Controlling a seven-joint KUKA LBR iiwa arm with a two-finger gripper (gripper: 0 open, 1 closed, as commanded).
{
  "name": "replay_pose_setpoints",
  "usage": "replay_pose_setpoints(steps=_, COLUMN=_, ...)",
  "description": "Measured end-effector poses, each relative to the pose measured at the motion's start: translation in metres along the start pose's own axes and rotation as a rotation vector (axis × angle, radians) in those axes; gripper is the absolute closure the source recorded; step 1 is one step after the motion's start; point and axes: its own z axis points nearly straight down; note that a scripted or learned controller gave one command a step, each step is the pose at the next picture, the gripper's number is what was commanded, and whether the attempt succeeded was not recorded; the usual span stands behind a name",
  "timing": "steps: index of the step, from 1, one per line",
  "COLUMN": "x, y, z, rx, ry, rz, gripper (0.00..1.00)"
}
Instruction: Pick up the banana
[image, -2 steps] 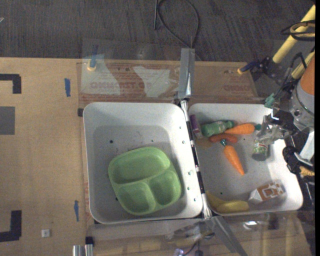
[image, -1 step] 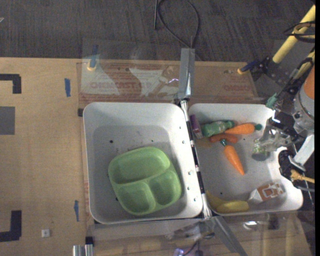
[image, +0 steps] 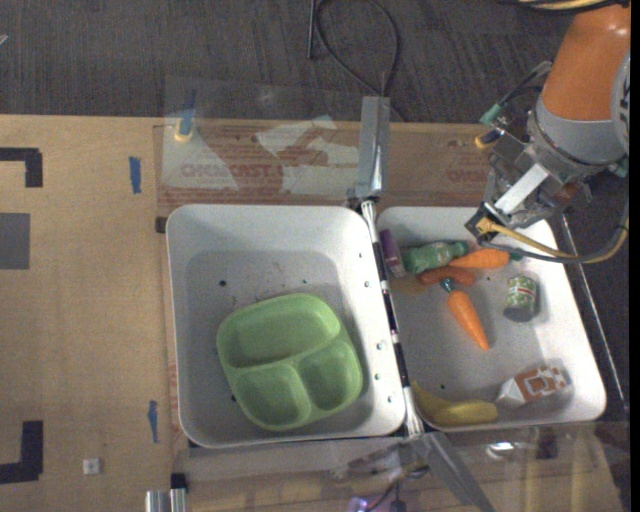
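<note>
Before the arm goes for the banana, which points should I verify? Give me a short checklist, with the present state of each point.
1. Banana visible in the right bin, at its near edge: ok.
2. Nothing lying on top of the banana: ok.
3. Gripper positioned over the banana: not ok, it is at the far edge of the bin.
4. Room beside the banana: cannot tell; it lies close against the bin wall.
5. Nearest neighbour, the small carton, apart from the banana: ok.
</note>
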Motion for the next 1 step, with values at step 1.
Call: replay_pose_setpoints(steps=1, x=-0.0398, y=0.0653, z=-0.0452, rx=-0.002, ry=0.001, rz=-0.168, gripper=1.0)
